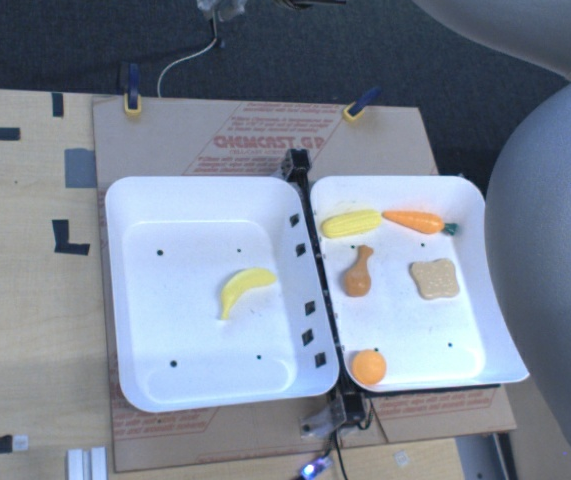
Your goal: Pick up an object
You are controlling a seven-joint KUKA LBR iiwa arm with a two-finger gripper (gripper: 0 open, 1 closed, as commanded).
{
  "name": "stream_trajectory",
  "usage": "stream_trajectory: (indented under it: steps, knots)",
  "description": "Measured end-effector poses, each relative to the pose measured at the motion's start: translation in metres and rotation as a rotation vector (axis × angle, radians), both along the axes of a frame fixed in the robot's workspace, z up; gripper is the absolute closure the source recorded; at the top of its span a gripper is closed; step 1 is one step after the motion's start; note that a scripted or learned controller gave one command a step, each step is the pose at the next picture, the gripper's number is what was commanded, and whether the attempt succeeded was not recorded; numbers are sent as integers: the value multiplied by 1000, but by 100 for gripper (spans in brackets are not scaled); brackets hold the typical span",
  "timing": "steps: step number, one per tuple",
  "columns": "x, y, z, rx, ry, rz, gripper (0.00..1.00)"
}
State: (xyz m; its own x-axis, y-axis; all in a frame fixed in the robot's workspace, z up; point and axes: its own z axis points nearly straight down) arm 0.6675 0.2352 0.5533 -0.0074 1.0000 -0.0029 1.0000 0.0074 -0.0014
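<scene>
- Objects to pick lie in both bins, well apart from the arm [540, 218], whose grey bulk stands along the right edge of the worktop.
- Jaws: cannot tell their state.
- Left bin [130, 298]: a banana [243, 289] near its middle, long axis slanted.
- Right bin [470, 353], nearer the arm: corn [350, 224], carrot [415, 221], drumstick [358, 272], cracker [434, 279], orange [368, 367].

Arm [540, 268] blurred, cut off at right.
</scene>
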Motion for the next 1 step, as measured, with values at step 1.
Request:
stream_trajectory:
  steps: [1]
  knots:
    - [0, 2, 10, -1, 0, 3, 100]
